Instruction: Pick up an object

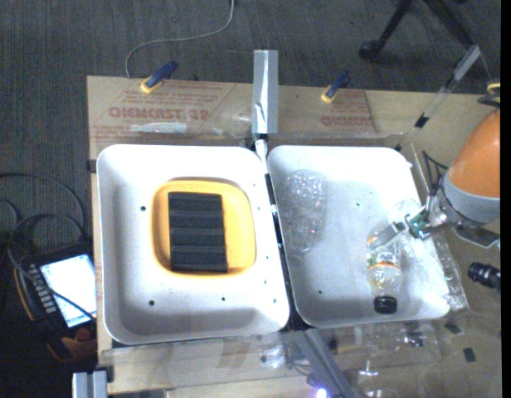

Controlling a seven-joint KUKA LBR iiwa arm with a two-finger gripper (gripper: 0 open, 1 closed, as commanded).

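Camera view, looking down at a slant on both bins. Task's thing: a clear plastic bottle point(385, 265) with a dark cap, lying in the right bin point(338, 301), lower right part of it, cap end pointing toward the bottom of the frame. An orange-and-white label wraps its middle.

Tool point(415, 225) sits at the bottle's upper end, by the bin's right wall. Small teal mark on it. It is very close to the bottle's top, perhaps touching; too small and blurred to settle. How far it is open, and whether anything sits in it, cannot be told.

Arm point(479, 172) enters from the right edge of the frame, orange band prominent, grey below it.

Also in the right bin: a crumpled clear plastic piece point(304, 210) at upper left, beside the wall shared with the other bin. Well apart from the bottle.

Left bin point(123, 305): a yellow-orange tray-like object point(162, 230) near centre, with a black ridged block point(197, 232) lying on it.

Table point(114, 110): brown board with faint red lettering, showing above the bins. Two clamps on its top edge, blue and yellow point(159, 76) at upper left, another point(335, 84) at upper centre right. A silver taped strip point(265, 89) runs down to the gap between the bins.

Off the table, lower left of the frame: a handheld screen point(65, 287) with cables, on dark carpet.
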